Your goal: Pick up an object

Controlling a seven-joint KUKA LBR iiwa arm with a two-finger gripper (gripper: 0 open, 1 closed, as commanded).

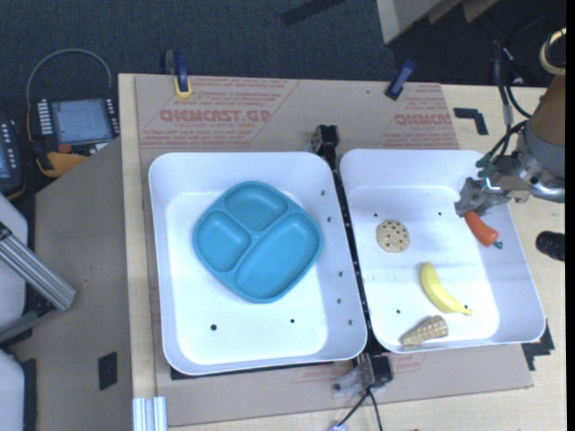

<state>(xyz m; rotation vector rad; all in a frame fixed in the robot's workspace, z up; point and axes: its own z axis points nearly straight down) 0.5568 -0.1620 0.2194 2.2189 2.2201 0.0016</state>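
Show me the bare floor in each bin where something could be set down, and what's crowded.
Left bin: free strip along the front wall, below the blue divided plate, plus narrower margins beside it. Right bin: bare floor at the back left, above the cookie. Crowded: right side and front, with the gripper, carrot, banana and cone.

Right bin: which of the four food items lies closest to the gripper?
The carrot, the orange piece right beside the gripper. The cookie, banana and cone lie farther off.
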